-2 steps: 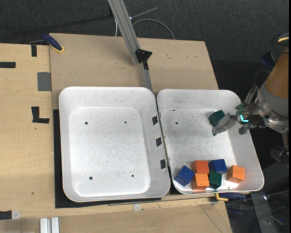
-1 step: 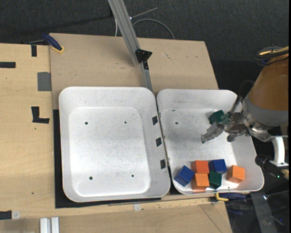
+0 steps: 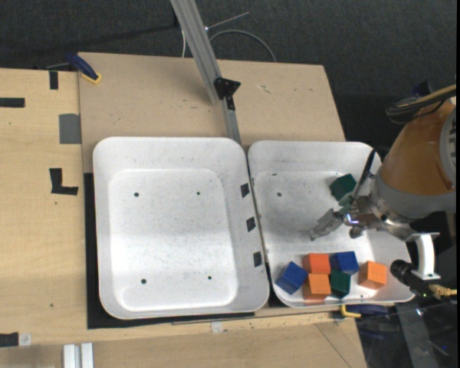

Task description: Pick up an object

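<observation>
Speckled white plastic bins sit on a matt wooden bench.

Six small blocks lie in the right bin. Five cluster near its front edge: a blue block, two orange blocks, a second blue block and a dark green block, with another orange block beside. A teal block sits apart, farther back.

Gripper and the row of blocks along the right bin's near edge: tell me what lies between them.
Bare bin floor separates the gripper from the nearest orange block, as the camera view shows.

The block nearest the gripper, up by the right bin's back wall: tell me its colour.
Dark green, seen in the camera view.
</observation>
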`<control>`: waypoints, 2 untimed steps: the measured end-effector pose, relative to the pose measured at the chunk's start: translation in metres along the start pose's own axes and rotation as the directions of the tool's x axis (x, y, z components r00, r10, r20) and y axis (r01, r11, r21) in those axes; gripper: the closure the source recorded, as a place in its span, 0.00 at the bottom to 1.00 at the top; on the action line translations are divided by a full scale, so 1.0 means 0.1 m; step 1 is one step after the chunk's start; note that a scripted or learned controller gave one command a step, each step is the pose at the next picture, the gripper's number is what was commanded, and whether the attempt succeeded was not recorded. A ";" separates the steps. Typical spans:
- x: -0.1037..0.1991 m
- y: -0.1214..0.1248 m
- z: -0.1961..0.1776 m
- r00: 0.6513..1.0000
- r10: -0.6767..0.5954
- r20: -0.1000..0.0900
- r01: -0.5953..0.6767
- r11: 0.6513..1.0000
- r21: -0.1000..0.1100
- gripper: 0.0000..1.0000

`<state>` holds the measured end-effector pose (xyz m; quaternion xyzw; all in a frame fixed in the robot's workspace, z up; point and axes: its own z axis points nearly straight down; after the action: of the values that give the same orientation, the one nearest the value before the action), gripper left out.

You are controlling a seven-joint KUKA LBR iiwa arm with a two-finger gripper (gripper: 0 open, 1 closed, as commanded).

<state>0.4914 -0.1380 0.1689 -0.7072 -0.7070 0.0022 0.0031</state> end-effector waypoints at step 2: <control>0.02 0.08 0.47 1.000 -0.002 0.000 0.002 1.000 -0.003 1.00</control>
<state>0.4987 -0.1355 0.1215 -0.7066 -0.7076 0.0009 0.0022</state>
